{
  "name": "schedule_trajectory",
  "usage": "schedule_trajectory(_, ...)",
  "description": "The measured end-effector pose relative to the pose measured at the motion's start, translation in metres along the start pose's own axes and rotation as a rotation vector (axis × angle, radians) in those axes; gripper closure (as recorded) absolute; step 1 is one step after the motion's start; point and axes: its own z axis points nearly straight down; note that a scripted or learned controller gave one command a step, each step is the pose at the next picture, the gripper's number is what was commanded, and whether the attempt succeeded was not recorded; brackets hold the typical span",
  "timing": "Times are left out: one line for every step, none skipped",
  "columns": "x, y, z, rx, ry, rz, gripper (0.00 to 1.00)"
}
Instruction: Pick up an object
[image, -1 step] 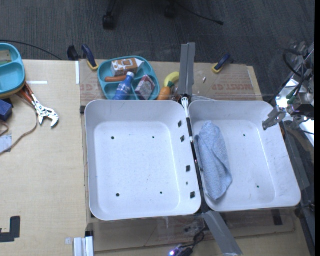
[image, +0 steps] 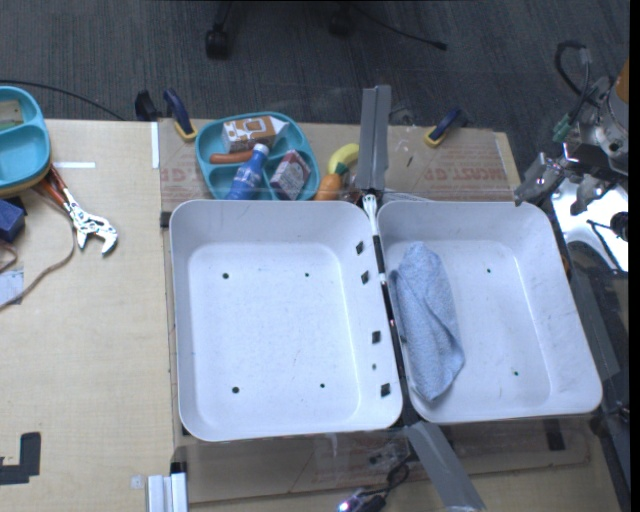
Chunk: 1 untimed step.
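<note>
A crumpled grey-blue cloth (image: 428, 320) lies in the right bin (image: 540, 390), along its left wall, stretching from the back towards the front. My gripper (image: 541, 180) hangs at the far right, just outside the right bin's back right corner, well away from the cloth. Nothing shows in its grasp. The arm's wrist (image: 600, 125) sits behind it at the view's right edge. The left bin (image: 200, 400) stands beside the right one, and the two touch along the middle.
Behind the bins, a teal tray (image: 212, 160) holds several small items, with a yellow and an orange object (image: 338, 170) beside it. A grey post (image: 374, 135) rises at the back between the bins. A wrench (image: 88, 225) lies on the wooden table at left.
</note>
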Motion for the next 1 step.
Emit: schedule_trajectory(0.1043,-0.0064,0.0742,0.003,0.001,0.07,0.0)
